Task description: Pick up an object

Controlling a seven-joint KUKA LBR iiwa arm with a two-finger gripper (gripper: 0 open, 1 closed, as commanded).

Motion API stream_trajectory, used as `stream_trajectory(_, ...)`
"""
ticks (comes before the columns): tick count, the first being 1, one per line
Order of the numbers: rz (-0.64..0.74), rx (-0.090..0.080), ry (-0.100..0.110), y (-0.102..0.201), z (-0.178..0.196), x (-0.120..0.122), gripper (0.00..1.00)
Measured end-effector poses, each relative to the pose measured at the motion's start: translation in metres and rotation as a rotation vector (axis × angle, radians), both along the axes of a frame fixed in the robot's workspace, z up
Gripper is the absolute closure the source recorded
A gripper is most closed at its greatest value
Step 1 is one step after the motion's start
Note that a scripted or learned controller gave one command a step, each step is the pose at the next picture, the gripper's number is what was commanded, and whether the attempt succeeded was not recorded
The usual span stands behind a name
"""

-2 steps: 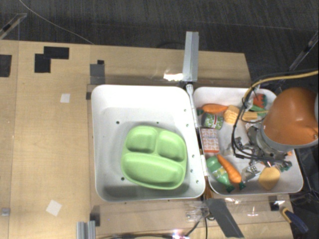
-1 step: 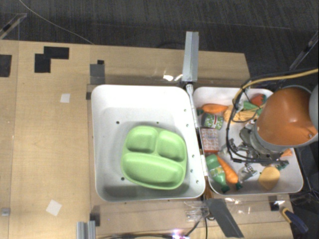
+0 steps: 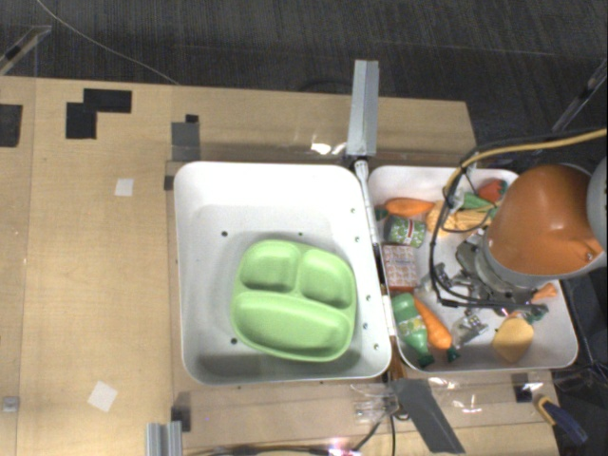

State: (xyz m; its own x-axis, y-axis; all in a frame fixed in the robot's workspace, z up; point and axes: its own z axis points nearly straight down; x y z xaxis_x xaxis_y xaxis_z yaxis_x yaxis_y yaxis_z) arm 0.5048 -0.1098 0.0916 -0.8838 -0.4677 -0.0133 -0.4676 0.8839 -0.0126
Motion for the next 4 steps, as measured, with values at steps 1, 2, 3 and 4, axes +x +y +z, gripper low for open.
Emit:
stream_trajectory(1,-0.138,0.007,0.003,-0.007,-0.001,0.01,0.0)
stream_trajectory(2,-0.003,0.0,-0.008,0.012,0.0,0.0,0.0)
stream_trajectory(3,0.009,0.001,0.001,-0.062,-0.002,0.081,0.0)
stream_trajectory(4,0.072,0.005,0.002,0.004,-0.001,0.053,0.0)
